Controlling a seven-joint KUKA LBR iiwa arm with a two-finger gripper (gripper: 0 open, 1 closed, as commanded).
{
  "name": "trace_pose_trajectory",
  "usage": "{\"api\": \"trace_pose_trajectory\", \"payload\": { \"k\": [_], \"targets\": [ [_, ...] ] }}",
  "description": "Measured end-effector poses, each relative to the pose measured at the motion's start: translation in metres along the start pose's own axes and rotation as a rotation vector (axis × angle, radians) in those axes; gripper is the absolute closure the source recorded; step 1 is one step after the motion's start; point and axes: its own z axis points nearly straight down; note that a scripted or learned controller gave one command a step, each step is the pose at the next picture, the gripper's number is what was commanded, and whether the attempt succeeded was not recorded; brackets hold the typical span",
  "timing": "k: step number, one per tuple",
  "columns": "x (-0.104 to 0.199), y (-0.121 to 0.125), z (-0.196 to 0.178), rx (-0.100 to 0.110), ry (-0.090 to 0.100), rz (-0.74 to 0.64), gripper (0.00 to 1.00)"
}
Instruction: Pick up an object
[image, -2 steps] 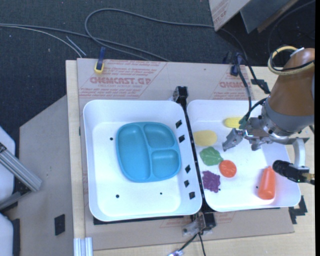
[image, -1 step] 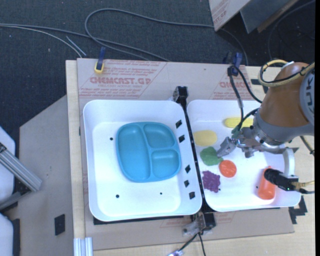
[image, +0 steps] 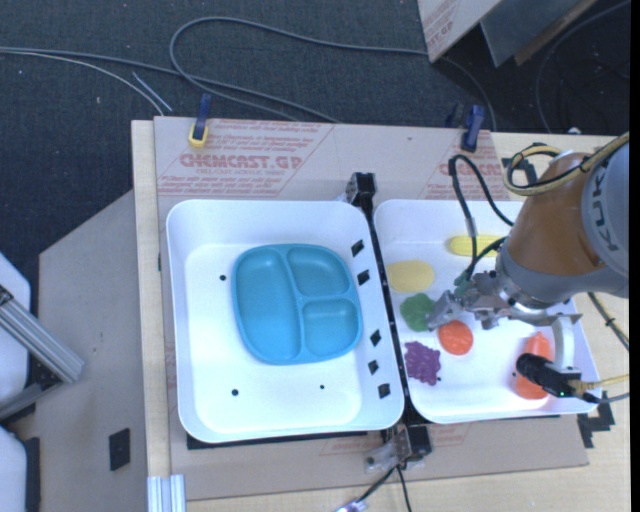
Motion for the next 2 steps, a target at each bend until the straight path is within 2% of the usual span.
{"api": "trace_pose_trajectory", "payload": {
  "k": [1, 2],
  "targets": [
    [0.0, 0.001, -0.013, -0.006, 0.0, 0.0, 1.0],
    [0.007, 0.003, -0.058, -0.01, -0.003, -0.002, 1.0]
  ]
}}
